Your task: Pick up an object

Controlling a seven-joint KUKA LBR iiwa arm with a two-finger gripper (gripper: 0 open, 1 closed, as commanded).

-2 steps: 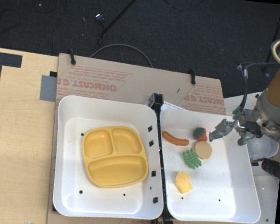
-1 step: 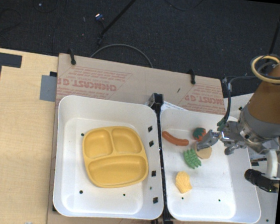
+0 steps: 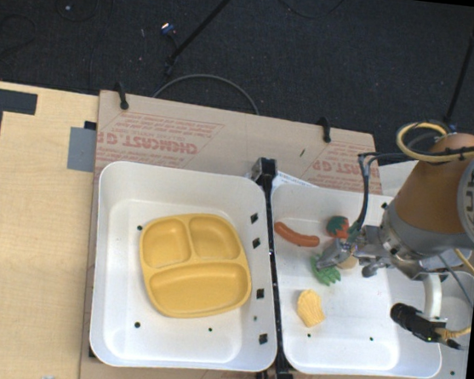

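One corn cob (image 3: 311,308), one sausage (image 3: 297,235) (orange), one tray (image 3: 195,265)

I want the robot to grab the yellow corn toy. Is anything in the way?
Nothing visible blocks it. The yellow corn toy lies by itself on the right bin's floor. The end effector sits farther back, over the green toy, with bare bin floor between them.

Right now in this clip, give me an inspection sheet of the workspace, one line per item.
Surface: two white bins, left bin, right bin, on cardboard.
Job's things: sausage, yellow piece, green item, green-orange item, all in right bin.
Clutter: yellow divided tray in left bin.
Grippers: gripper low over green item; finger state unclear.
Cables: black cable by arm; loops on floor.
Surroundings: dark floor, wooden bench at left.
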